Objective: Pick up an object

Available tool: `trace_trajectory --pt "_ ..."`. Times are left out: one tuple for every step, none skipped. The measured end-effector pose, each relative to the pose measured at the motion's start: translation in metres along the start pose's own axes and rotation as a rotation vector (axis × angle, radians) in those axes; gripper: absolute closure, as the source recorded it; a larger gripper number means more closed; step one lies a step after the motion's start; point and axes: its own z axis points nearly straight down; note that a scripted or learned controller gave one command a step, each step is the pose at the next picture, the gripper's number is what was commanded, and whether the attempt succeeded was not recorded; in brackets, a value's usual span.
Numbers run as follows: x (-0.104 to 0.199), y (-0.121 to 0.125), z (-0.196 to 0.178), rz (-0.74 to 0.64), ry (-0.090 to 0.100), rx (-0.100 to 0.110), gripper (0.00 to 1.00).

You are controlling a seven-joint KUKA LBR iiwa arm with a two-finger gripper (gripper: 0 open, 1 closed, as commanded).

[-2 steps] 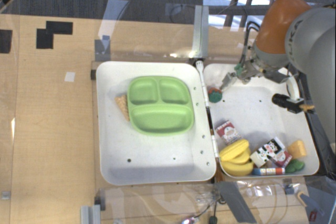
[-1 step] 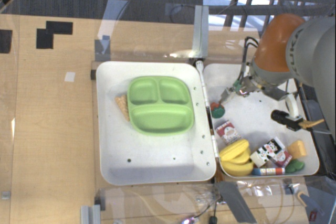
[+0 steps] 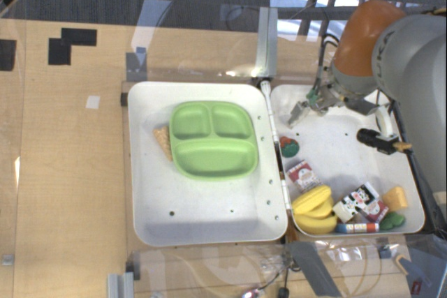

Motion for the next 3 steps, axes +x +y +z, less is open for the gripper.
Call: trace_trajectory --pt "0.031 -0.070 -0.016 0.029 -0.003 -0.007 0.00" --pt "-0.028 -0.069 -0.077 0.043 -0.006 -0.009 0.00" --pt "-0.057 -0.021 -0.002 0.018 -0.004 -0.004 0.00"
